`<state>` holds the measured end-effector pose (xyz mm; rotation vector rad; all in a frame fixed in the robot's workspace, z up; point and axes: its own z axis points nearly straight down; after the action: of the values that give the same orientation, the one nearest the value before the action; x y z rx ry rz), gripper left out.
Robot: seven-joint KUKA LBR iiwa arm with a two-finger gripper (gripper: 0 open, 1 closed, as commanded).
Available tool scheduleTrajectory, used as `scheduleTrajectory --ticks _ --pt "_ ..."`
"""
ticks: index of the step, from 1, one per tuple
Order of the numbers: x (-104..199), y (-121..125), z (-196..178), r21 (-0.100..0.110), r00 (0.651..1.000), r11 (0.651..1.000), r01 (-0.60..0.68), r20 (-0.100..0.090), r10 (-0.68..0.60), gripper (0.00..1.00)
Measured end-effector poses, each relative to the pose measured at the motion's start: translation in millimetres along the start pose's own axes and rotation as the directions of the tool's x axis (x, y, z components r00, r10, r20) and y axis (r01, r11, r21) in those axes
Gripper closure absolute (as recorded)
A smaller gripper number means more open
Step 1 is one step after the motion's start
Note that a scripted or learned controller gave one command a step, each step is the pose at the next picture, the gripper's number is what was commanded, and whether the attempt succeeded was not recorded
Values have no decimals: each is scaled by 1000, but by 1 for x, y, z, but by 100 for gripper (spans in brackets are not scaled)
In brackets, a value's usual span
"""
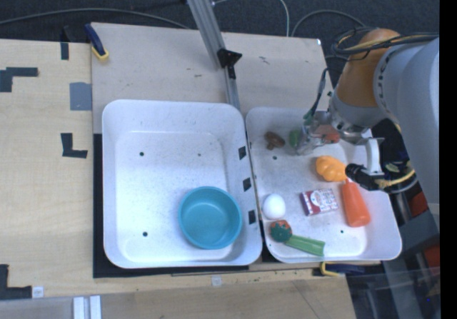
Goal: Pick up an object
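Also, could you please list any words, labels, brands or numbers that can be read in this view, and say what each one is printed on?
No text can be read with certainty.
Small red and white packet in the right bin: it bears a printed label, too small and blurred to read.
Blue bowl in the left bin: no marking seen.
Nothing legible on the gripper or the other items.
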<state>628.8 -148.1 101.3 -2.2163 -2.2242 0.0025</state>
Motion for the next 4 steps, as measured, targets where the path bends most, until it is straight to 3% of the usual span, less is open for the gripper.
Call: scheduleTrajectory --ticks 2,3,4 --pt "-8 -5 -101 -7 1000 1000 -2 1 3 100" --pt "-7 -4 -122 -4 1000 1000 -2 0 2 100" --pt "44 -10 -113 0 1000 1000 2 -1 -2 100"
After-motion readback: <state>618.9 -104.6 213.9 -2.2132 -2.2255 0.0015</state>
